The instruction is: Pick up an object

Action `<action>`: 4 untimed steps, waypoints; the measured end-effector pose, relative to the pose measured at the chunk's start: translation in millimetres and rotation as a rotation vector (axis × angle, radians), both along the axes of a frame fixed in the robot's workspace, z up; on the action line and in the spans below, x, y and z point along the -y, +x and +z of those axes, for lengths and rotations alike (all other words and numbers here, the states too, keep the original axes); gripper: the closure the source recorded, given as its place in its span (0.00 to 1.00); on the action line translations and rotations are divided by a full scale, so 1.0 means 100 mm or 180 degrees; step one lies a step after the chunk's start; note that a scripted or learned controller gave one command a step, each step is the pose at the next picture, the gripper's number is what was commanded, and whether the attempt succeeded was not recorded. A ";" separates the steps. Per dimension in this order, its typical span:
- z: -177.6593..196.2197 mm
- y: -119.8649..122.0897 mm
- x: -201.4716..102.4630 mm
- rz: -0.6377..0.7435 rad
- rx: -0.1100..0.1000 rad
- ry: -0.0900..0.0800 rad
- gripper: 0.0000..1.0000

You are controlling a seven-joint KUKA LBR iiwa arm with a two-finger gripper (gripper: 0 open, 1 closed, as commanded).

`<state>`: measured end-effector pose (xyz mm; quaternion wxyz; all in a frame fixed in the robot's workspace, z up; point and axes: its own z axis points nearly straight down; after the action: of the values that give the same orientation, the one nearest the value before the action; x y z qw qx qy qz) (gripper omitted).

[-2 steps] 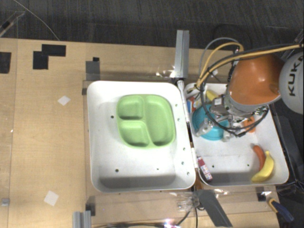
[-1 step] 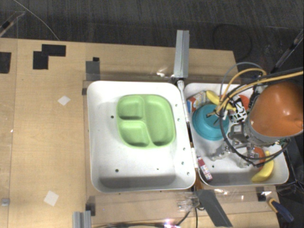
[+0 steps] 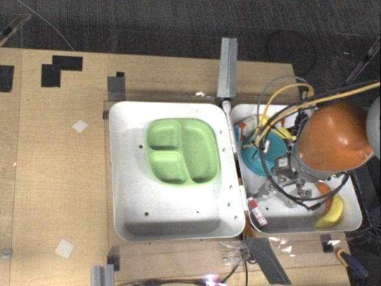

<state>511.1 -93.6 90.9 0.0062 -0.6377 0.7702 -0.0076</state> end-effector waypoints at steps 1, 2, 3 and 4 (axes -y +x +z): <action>-0.01 0.64 0.14 0.0078 -0.0004 0.0013 0.00; -0.01 0.63 -0.05 0.0034 -0.0011 0.0011 0.00; -0.01 0.63 -0.05 0.0033 -0.0011 0.0013 0.00; -0.01 0.63 -0.05 0.0033 -0.0011 0.0013 0.00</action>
<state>574.0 -88.1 90.1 0.0063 -0.6417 0.7669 -0.0050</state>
